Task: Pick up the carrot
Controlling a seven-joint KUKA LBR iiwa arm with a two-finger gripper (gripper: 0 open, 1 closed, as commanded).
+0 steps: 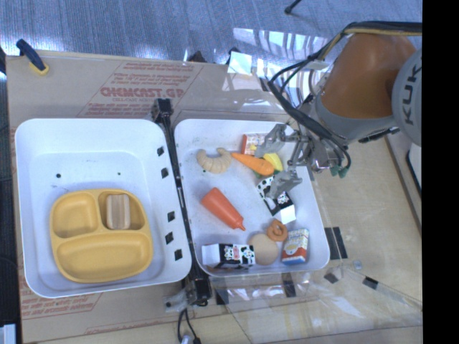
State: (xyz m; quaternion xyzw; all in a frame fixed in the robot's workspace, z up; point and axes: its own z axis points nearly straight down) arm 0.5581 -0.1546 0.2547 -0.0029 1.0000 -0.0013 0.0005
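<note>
The carrot (pixel 252 163), small and orange, lies on its side in the upper middle of the right bin (pixel 190 192), its thick end pointing right toward a yellow piece (pixel 273 161). My gripper (pixel 280 160) hangs low over the bin's upper right part, just to the right of the carrot. It is open: one finger (pixel 275 135) stands above the yellow piece and the other (pixel 285 183) below it. The carrot's thick end lies at the mouth of the fingers and is not gripped.
A larger orange-red cone (pixel 223 208) lies mid-bin. A tan knobbly piece (pixel 214 160), a red can (pixel 249 143), a cow-patterned carton (pixel 268 188), a doughnut (pixel 277 230), a beige ball (pixel 264 250), a milk carton (pixel 228 254) and a small can (pixel 295 245) share it. The left bin (pixel 43 142) holds a yellow divided plate (pixel 100 253).
</note>
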